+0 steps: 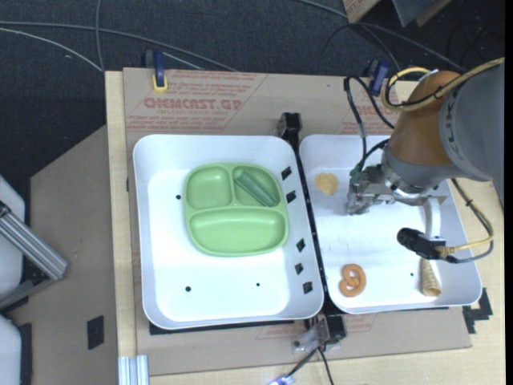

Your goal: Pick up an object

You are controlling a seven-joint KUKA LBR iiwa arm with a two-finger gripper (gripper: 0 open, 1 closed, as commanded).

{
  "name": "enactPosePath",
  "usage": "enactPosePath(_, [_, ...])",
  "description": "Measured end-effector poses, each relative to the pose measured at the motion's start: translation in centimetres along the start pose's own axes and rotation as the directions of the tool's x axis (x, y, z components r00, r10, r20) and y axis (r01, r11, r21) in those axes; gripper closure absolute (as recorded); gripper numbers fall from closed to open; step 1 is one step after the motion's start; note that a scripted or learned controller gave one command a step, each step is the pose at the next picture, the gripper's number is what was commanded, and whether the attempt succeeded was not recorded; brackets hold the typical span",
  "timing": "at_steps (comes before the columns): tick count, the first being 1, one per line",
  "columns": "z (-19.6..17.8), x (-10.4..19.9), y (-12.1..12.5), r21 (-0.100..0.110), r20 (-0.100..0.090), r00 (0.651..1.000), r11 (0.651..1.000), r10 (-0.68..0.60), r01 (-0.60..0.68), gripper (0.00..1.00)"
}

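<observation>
Gripper [358,199] sits over the right bin [377,251], in its upper-left part and low over the white floor. Whether it is spread or pressed together: cannot tell from this angle, the tip is just a small metallic cluster. No item visibly pinched.

The arm [473,127] comes in across the right bin's upper-right corner. The orange band [417,127] is above the bin's far wall.

Pick candidates, all lying on the right bin's floor:
- small pale yellow piece [326,184], near the bin's left wall in the upper part. It is just beside the gripper on its left, and a gap is visible between them.
- pretzel [352,280], brown and looped, at the bin's lower-left, close to the near wall and well apart from the gripper.
- tan cone-shaped item [430,277], at the bin's lower-right, lying near the near wall and well apart from the gripper.

The left bin [160,215] butts against the right bin's left wall. It holds a green divided plate [236,243], well left of that shared wall. A darker green oblong [256,187] lies in the plate compartment nearest the right bin's far-left corner.

Both bins rest on a brown board [200,95] that extends past the right bin's far wall.
</observation>
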State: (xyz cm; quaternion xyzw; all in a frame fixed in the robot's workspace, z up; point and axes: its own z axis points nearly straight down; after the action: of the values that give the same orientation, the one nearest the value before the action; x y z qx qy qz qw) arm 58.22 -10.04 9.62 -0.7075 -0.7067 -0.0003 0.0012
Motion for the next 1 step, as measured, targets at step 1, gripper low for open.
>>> enactPosePath(1, [-6.47,0.20,0.25,-0.008,0.003,1.000,1.000,-0.002,0.002,1.00])
